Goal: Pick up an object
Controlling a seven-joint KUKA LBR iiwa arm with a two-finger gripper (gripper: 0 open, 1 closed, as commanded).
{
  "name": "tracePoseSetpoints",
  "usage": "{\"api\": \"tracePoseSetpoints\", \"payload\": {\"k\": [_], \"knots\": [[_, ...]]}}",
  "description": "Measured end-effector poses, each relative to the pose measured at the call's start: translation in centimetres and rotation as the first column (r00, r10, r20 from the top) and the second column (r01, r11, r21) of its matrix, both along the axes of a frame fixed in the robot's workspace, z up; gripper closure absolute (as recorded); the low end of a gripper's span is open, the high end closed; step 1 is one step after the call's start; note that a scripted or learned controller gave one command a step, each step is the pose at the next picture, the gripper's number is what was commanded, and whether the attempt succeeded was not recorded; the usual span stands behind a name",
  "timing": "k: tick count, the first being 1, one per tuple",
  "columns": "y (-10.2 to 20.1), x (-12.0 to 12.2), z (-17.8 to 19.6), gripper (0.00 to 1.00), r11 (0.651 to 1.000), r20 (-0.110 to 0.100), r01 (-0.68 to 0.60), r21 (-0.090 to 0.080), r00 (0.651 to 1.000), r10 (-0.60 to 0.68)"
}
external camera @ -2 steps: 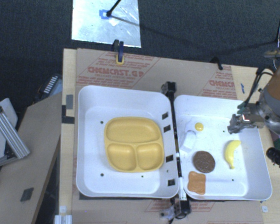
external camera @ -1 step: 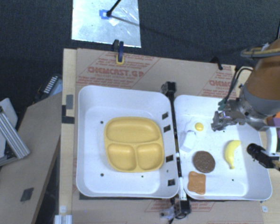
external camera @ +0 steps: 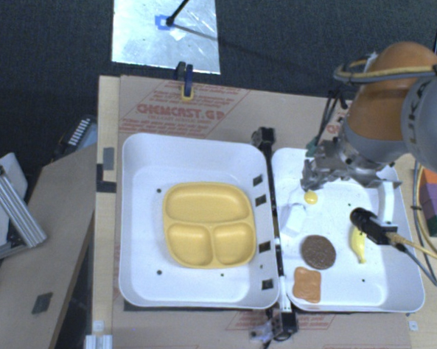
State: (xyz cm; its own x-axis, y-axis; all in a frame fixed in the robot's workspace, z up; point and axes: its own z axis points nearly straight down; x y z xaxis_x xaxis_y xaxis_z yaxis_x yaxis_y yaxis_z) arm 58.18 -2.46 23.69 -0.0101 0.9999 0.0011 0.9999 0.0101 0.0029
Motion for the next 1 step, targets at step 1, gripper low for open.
{"api": "tracePoseSetpoints", "payload": {"k": [1], "knots": [[5.59, 1.24, 0.52, 1.0, 1.0, 0.001, 0.0, 0.001, 1.0, 0.0]]}}
